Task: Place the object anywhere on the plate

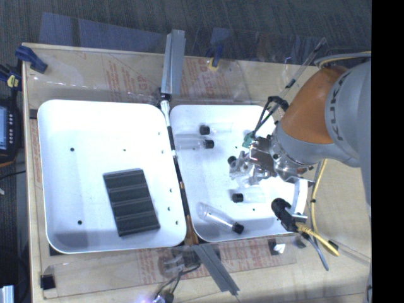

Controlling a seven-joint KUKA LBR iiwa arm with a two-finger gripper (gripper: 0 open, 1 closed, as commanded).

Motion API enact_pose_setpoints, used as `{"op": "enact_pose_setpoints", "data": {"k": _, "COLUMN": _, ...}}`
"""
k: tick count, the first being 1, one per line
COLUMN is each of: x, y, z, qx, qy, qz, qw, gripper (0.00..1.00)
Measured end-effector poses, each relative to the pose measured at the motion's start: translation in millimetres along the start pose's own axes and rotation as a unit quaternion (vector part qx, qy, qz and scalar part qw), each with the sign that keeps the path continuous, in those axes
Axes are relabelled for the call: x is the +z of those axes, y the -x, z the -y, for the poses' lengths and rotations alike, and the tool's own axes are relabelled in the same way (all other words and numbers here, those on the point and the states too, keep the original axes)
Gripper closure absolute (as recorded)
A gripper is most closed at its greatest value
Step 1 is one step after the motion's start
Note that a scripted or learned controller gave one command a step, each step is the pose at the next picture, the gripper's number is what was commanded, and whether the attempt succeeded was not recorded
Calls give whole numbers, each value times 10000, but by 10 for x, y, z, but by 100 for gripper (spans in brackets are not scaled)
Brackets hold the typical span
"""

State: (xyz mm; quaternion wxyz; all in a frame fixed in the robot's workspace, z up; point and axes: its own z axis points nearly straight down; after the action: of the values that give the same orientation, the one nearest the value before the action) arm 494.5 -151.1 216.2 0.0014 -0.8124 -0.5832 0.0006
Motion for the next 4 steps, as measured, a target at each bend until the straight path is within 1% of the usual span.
{"op": "enact_pose_setpoints", "data": {"k": 1, "x": 260, "y": -1181, "z": 271, "qx": -65, "qy": -15, "qz": 8, "qw": 10000, "gripper": 100}}
{"op": "enact_pose_setpoints", "data": {"k": 2, "x": 259, "y": -2184, "z": -489, "qx": -942, "qy": -10, "qz": 7, "qw": 9955, "gripper": 100}}
{"op": "enact_pose_setpoints", "data": {"k": 3, "x": -612, "y": -2881, "z": -298, "qx": 729, "qy": -1, "qz": 5, "qw": 9973, "gripper": 100}}
{"op": "enact_pose_setpoints", "data": {"k": 4, "x": -109, "y": -2528, "z": 142, "qx": 1143, "qy": -21, "qz": 18, "qw": 9934, "gripper": 100}}
